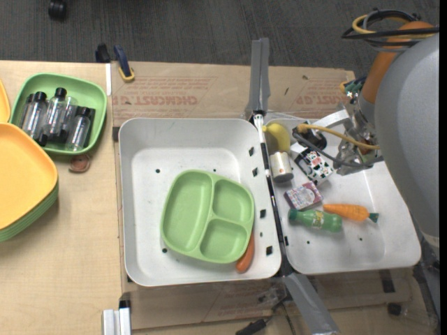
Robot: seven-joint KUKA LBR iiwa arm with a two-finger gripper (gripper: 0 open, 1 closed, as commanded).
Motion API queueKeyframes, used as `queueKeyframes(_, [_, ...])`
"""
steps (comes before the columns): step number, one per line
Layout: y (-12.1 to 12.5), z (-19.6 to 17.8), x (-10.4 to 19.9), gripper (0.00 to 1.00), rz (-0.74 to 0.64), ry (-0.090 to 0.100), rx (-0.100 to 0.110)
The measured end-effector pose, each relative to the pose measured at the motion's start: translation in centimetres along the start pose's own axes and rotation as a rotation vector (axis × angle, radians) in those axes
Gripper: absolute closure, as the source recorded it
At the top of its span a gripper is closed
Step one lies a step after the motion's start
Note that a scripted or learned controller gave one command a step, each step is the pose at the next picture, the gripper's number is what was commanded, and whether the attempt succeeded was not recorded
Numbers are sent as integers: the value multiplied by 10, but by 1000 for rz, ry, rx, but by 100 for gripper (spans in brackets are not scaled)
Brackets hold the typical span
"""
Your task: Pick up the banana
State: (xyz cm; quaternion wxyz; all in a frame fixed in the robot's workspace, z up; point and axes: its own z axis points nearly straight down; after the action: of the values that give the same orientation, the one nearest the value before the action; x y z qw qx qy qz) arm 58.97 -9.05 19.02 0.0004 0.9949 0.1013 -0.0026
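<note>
The banana (277, 137) is a short yellow piece lying at the far left corner of the right bin (363, 253), close to the divider between the bins. Just in front of it a small silver can (281, 166) lies on its side. The grey arm with its orange band (380, 72) comes in from the right. My gripper (355, 153) hangs over the far right part of that bin, well to the right of the banana and apart from it. Cables and dark parts around the wrist hide its tips.
The right bin also holds a black-and-white object (312, 160), a pink packet (304, 196), a green bottle (316, 219) and a carrot (347, 212). A green divided plate (207, 217) and an orange sausage (245, 256) lie in the left bin (140, 159). Yellow plates (24, 180) and a green tray of bottles (59, 114) stand far left.
</note>
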Motion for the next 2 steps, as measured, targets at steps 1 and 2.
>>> queueKeyframes(1, [-53, 0, -28, 100, -89, -2, 1])
queueKeyframes(2, [-104, 0, -52, 100, -125, -1, 1])
